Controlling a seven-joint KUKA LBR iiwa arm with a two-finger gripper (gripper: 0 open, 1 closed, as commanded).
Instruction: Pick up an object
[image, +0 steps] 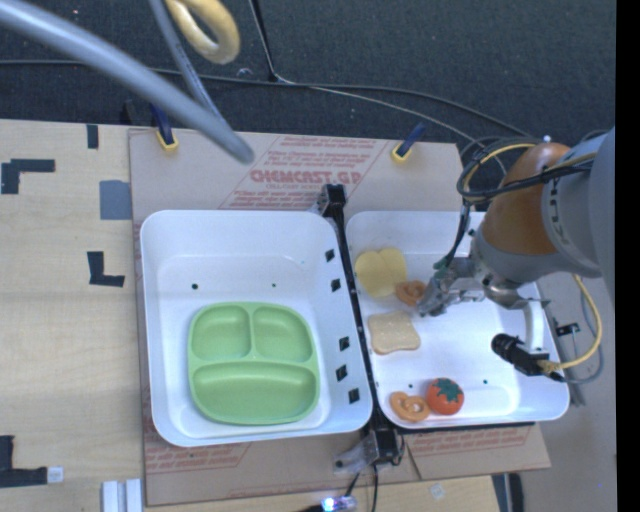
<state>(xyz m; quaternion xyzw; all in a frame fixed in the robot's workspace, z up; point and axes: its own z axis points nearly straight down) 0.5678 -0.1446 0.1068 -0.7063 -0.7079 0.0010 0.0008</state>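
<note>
1. The gripper (432, 298) is down in the right bin (470, 225), reaching in from three o'clock; I cannot tell how it is set.
2. Its tip sits right at a small orange piece (409, 292), just below a pale yellow piece (381, 270).
3. A bread slice (392, 333) lies at its seven o'clock.
4. A tomato (446, 396) and an orange ring (408, 405) rest near the front wall.
5. The left bin (170, 235) carries a green divided plate (253, 362).
</note>
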